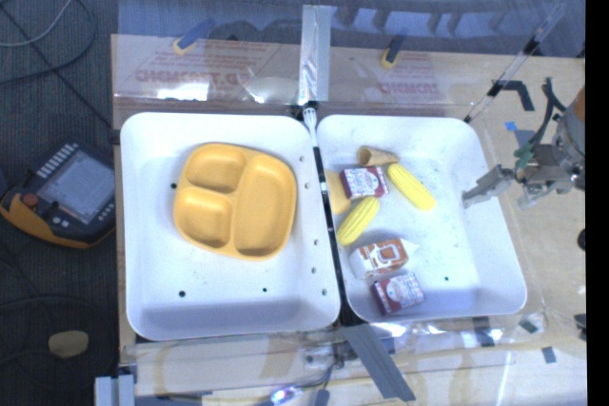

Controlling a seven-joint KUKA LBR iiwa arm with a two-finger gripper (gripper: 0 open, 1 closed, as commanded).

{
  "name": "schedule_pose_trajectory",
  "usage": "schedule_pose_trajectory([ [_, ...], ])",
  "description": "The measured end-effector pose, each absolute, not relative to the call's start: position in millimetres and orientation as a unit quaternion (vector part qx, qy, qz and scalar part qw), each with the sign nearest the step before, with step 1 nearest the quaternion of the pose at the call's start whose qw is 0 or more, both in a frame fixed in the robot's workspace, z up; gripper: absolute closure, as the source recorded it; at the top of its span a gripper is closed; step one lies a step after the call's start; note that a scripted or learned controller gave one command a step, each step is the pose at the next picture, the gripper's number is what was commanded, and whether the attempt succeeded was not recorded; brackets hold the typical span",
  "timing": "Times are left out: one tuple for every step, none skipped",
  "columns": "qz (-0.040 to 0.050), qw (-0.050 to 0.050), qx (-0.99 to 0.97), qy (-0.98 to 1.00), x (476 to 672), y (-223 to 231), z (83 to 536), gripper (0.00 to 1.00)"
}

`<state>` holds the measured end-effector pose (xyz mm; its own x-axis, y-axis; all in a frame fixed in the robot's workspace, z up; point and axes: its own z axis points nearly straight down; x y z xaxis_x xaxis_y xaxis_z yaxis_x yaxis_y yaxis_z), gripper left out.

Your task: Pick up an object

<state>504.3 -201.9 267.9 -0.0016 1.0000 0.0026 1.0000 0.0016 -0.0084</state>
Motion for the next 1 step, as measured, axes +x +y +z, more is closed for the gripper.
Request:
schedule_pose_trajectory([
  [0.0009,0.004,-0.616,-0.787,560.3,-178.0,100.9,0.0],
])
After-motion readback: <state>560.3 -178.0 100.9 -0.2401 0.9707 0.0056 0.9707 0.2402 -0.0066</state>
